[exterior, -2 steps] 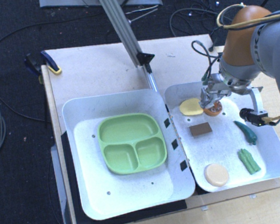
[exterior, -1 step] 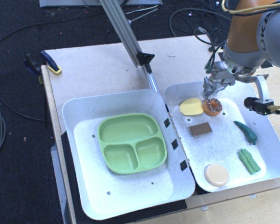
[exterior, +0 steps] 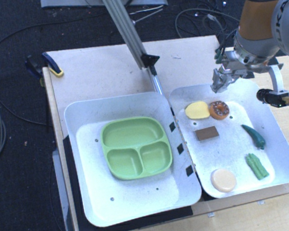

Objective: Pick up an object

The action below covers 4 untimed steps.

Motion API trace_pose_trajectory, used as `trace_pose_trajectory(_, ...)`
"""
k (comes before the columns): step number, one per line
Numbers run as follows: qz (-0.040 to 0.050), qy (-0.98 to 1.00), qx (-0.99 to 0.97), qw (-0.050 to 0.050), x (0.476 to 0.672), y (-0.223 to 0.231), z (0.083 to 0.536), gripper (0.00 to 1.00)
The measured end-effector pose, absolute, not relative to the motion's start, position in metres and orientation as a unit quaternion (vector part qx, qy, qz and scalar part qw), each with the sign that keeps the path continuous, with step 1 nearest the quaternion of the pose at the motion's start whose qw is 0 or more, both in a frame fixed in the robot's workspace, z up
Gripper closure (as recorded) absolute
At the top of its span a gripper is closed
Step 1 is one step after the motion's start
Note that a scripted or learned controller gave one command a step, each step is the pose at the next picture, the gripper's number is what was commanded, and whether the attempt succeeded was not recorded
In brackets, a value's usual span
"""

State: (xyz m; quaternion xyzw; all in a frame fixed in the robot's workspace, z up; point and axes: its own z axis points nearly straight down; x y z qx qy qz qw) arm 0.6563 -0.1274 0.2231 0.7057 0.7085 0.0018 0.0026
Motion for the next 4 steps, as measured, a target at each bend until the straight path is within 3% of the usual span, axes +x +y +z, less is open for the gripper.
trace_pose_trajectory(1,0.0021,0.708,0.706,0.004,0.655,-0.134,0.282,1.0)
trace_pose_trajectory(2,-0.0003,0.709,0.705,-0.001,0.635,-0.097,0.271,1.0)
trace_pose_trajectory(4,-0.0003,0.71,0.705,-0.001,0.572,-0.008,0.271,1.0)
